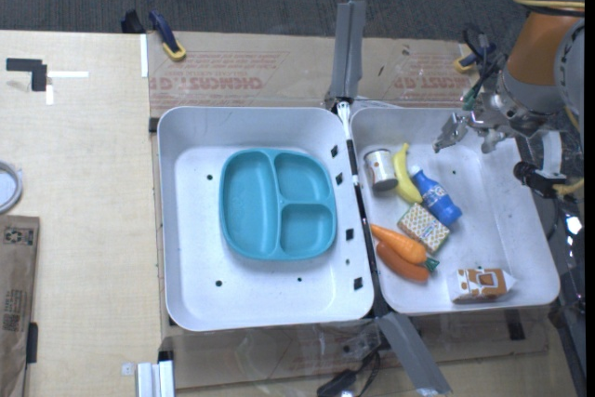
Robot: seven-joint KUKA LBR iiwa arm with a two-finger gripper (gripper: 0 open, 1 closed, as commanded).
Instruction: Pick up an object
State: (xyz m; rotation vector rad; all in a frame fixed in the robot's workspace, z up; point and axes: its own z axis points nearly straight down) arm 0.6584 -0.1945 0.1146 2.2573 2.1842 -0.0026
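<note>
Arm [544,51] bent over right bin [521,228], claw [462,131] above banana [405,174]

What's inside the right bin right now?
The right bin holds a metal can, a banana, a blue bottle, a patterned block, two carrots and a small carton. The floor beneath them is hidden.

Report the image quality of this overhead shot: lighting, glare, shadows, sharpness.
Camera view: lighting is even and soft; the white bins show only faint shadows along their walls. The metal can carries a small bright glint. The blue tray, carrot and banana read sharp. The gripper area looks slightly soft, small detail hard to resolve.
</note>
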